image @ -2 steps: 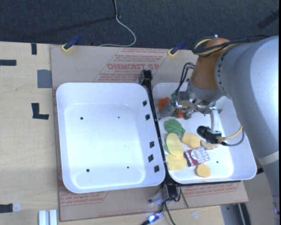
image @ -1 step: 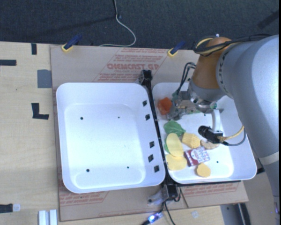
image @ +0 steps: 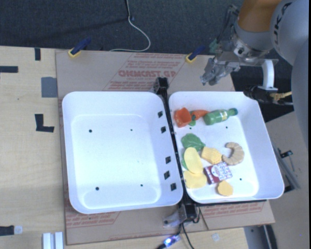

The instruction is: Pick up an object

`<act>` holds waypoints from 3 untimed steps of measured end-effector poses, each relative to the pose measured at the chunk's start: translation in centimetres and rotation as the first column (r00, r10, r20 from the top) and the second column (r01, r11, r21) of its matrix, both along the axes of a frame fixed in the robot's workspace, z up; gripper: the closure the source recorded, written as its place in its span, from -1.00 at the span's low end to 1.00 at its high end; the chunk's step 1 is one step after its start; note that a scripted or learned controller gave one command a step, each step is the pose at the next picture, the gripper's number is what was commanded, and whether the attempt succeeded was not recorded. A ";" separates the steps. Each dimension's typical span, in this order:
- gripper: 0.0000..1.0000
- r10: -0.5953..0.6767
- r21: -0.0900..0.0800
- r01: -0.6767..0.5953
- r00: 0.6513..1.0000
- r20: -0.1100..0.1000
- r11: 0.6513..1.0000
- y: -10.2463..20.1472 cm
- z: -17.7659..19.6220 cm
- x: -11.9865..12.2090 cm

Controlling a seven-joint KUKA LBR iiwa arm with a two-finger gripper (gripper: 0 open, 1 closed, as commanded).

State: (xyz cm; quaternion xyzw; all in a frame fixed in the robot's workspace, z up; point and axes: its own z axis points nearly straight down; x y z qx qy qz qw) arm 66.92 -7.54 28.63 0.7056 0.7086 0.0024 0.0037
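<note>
- My gripper (image: 213, 75) hangs above the bench past the 12 o'clock rim of the right bin (image: 264, 139), with nothing between its fingers — whether they stand apart or together I cannot tell.
- The right bin holds the objects: a green bottle (image: 219, 116) lying on its side toward 12 o'clock, an orange-red piece (image: 182, 116) just at its 9 o'clock.
- Toward 6 o'clock lie a green leaf shape (image: 192, 141), yellow pieces (image: 193, 161), a tan curled pastry (image: 234, 152) and a dark red packet (image: 216, 173) — close together, some touching.
- The left bin (image: 72, 139) sits at 9 o'clock of the right one.
</note>
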 end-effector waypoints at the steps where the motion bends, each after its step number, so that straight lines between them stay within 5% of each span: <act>1: 1.00 0.005 0.004 -0.005 1.000 -0.029 1.000 11.6 -11.3 -5.5; 2: 1.00 0.004 0.005 -0.004 1.000 0.010 1.000 15.9 6.6 -2.8; 3: 1.00 0.003 0.006 -0.003 1.000 0.009 1.000 19.8 21.0 -1.4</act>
